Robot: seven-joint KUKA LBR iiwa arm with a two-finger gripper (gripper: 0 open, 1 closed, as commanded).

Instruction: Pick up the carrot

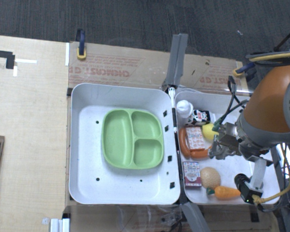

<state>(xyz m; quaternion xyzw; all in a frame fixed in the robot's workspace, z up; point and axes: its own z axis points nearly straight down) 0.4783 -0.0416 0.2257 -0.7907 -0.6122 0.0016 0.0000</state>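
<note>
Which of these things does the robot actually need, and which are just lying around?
Needed: carrot; gripper.

Lying about: green divided plate; sausage packet; lemon; potato; small white bottle; small carton.

One fixed camera looks down slantwise over both bins.
</note>
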